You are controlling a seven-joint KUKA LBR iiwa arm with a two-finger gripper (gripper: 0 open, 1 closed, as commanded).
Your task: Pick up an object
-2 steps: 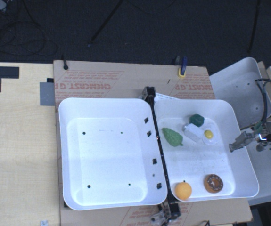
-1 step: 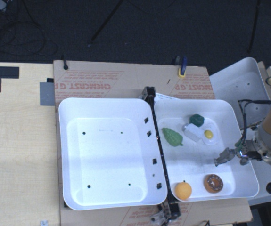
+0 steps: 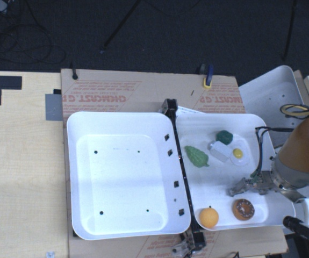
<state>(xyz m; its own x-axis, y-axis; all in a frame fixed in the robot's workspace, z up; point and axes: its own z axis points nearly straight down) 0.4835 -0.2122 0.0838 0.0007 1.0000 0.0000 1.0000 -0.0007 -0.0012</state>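
Nearby, round donut (image 3: 243,209) (no long axis)

Two white bins (image 3: 123,123), orange ball (image 3: 209,217), brown doughnut (image 3: 243,209), green leaf (image 3: 196,157), dark-green lump (image 3: 224,137)

Light wooden bench (image 3: 20,165) with pale grain, running out to the left. On it, a flat brown cardboard sheet (image 3: 143,93) printed with red lettering, its far edge held by a yellow-and-blue clamp (image 3: 207,77). Two shallow white plastic bins sit on the cardboard side by side, touching along a black divider strip (image 3: 177,165): left bin (image 3: 81,144), right bin (image 3: 197,128). Dark rectangular patches (image 3: 4,87) mark the bare bench at far left.
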